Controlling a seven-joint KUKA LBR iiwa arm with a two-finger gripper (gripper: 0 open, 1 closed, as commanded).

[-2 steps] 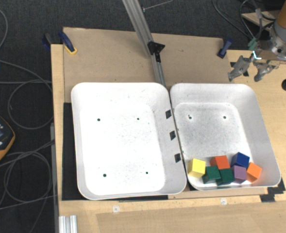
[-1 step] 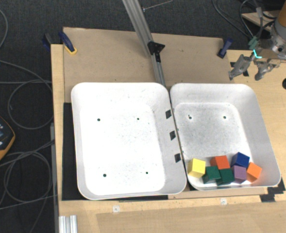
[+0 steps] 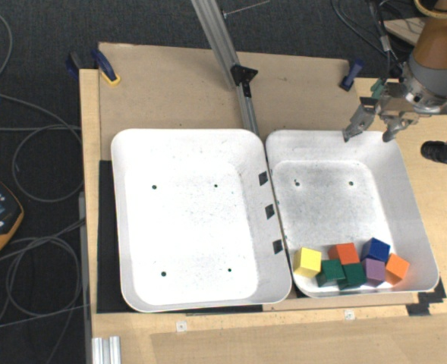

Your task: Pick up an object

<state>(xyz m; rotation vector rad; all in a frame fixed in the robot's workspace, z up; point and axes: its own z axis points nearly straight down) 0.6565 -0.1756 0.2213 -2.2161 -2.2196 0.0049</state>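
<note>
Several small blocks huddle along the near edge of the right bin [image 3: 405, 203]: a yellow block [image 3: 309, 261], an orange-red block [image 3: 346, 252], two green blocks [image 3: 342, 273], a blue block [image 3: 376, 249], a purple block [image 3: 375, 269] and an orange block [image 3: 397, 266]. My gripper [image 3: 372, 130] hangs over the far rim of the right bin, well away from the blocks. Its two fingers are spread apart and nothing is between them.
The left bin [image 3: 132, 203] lies beside the right one, joined by black clips [image 3: 269, 211]. A slanted metal pole [image 3: 223, 44] rises behind the bins. Blue clamps [image 3: 350, 74] grip the bench's far edge. Cables lie on the floor at left.
</note>
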